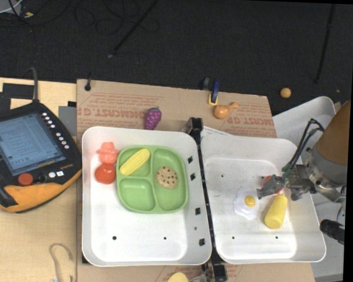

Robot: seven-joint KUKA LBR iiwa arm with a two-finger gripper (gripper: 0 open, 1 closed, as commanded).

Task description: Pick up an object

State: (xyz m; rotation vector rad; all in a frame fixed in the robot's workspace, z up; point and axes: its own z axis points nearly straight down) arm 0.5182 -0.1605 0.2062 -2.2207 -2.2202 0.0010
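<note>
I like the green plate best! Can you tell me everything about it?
The green plate is a rounded-square tray that looks like shiny plastic, split into three sections. It lies flat in the left white bin, toward the bin's far side. A yellow corn cob lies tilted in its upper left section, a chocolate chip cookie sits in the right one, and the lower left one holds nothing. A red and pink toy stands just beside its left edge.

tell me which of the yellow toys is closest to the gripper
The yellow bottle in the right bin, just below the gripper. The corn lies far off in the green tray in the left bin.
</note>
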